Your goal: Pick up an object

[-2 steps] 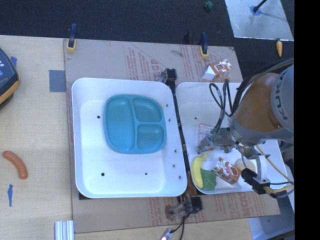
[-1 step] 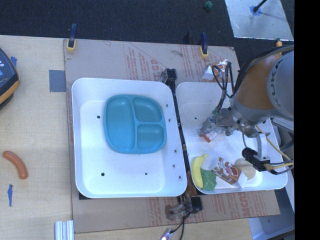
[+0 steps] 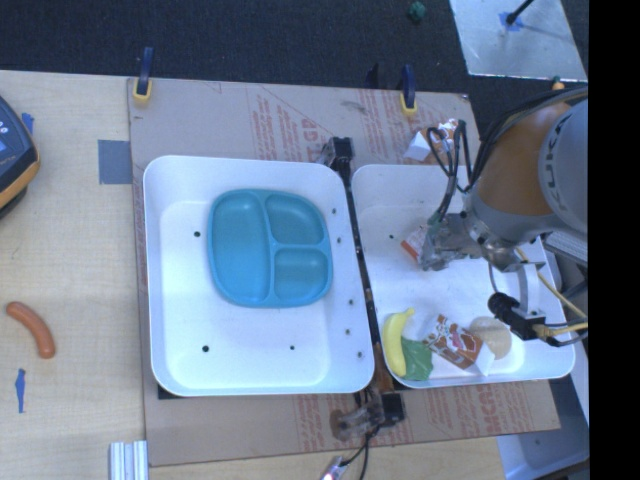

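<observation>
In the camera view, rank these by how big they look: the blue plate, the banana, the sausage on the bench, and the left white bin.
1. Left white bin
2. Blue plate
3 and 4. Banana and sausage: they look about alike, so I won't rank them.

Robotics lab bench. Two white bins [image 3: 160, 268] sit on cardboard [image 3: 290, 118] clamped w/ blue clips [image 3: 144, 73] to a wood table [image 3: 60, 258]. Loose cables [image 3: 450, 153], taped floor marker [image 3: 512, 23].

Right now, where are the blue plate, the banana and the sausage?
blue plate [image 3: 270, 247]: camera view, middle of the plate, in the left bin.
banana [image 3: 396, 340]: camera view, mid-length of the yellow peel, right bin's near left corner.
sausage [image 3: 31, 328]: camera view, middle of it, on the bench.
</observation>
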Controlling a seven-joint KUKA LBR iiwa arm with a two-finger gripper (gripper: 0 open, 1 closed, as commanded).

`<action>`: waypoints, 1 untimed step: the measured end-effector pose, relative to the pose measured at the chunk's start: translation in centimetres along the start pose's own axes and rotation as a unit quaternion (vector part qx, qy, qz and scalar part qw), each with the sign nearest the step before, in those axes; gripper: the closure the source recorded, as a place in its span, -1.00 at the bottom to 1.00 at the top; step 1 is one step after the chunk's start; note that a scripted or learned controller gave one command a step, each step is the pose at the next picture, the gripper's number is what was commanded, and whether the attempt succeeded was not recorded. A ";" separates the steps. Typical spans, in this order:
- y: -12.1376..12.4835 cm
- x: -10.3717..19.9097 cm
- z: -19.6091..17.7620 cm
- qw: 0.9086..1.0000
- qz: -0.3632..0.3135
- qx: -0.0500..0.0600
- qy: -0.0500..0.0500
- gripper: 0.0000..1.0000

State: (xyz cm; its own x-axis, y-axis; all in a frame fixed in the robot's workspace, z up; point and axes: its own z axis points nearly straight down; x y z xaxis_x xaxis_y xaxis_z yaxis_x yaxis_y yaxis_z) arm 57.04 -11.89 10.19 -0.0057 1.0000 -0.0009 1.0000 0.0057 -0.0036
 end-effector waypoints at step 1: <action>0.0 0.0 0.0 1.000 0.000 0.000 0.000 -1.00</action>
State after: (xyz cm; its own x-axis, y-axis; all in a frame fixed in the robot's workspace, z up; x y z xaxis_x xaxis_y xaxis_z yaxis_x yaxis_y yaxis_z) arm 57.03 -11.90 10.19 -0.0057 1.0000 -0.0013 1.0000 0.0057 -0.0038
